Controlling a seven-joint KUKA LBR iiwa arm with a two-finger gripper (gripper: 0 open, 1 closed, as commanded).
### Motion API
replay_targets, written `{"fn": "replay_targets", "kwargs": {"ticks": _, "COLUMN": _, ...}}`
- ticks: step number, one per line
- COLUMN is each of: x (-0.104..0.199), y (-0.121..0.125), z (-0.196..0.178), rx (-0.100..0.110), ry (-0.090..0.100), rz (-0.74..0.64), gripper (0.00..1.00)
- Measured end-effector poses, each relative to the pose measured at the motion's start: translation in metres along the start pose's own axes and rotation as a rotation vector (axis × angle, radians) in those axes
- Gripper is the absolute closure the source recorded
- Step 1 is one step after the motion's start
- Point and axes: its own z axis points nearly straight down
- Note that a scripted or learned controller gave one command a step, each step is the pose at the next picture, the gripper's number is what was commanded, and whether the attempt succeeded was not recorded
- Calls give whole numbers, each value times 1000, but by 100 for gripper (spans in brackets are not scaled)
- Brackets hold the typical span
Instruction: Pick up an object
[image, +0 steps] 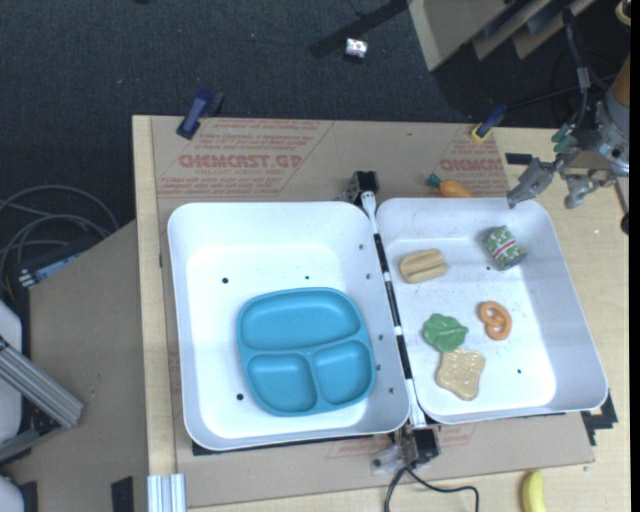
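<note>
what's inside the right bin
The right bin holds five small things: a bun, a green-wrapped roll, a pretzel, a green leaf and a tan cracker. Each lies flat and hides only the floor under it.

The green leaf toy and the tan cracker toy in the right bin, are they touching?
Touching. The camera view shows the green leaf toy meeting the tan cracker toy at its upper edge, no gap.

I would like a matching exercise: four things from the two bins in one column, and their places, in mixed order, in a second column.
Things:
1. blue divided plate
2. hot dog bun
3. pretzel
4. green leaf

Places:
A. right bin, upper left part
B. left bin
C. right bin, just above the tan cracker
D. right bin, right of the green leaf

Pairs: 1-B, 2-A, 3-D, 4-C
</note>
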Motion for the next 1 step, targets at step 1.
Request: {"fn": "replay_targets", "kwargs": {"ticks": 1, "x": -17, "y": 9, "z": 169, "rx": 3, "ry": 12, "rz": -5, "gripper": 0}}
